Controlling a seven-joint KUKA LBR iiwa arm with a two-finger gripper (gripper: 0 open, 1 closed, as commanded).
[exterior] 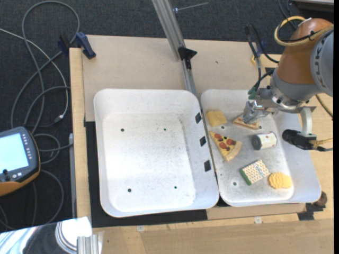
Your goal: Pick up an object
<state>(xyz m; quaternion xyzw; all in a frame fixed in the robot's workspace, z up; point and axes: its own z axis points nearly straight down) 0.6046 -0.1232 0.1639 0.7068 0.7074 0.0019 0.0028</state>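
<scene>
Orange-banded wrist [302, 52] of mine sits highest, nearest the lens, at the view's right. Below it my gripper [253, 113] is low over the upper part of the right shallow white bin [304, 165], its tip touching or just above a flat tan wedge with a reddish edge [245, 124]; wide or narrow, I cannot tell, and no grasp is visible. Just below and right of the wedge lies a small white cylinder with a dark end [264, 140], on its side. Left of the wedge, a yellow-tan bread-like piece [216, 118] near the bin's left wall. Below that, a toy pizza slice with red dots [226, 145]. Farther toward the bin's lower edge, a green-sided block with a checkered top [254, 172], and just beside it on the right a round yellow waffle-textured disc [279, 181]. Left shallow white bin [148, 157] touches the right one along the middle. Slanted aluminium bar [167, 20] comes down to the gap between them. Blue clamp [85, 45] on the bench's far left corner. Handheld screen pendant [16, 160] on the floor at far left.
</scene>
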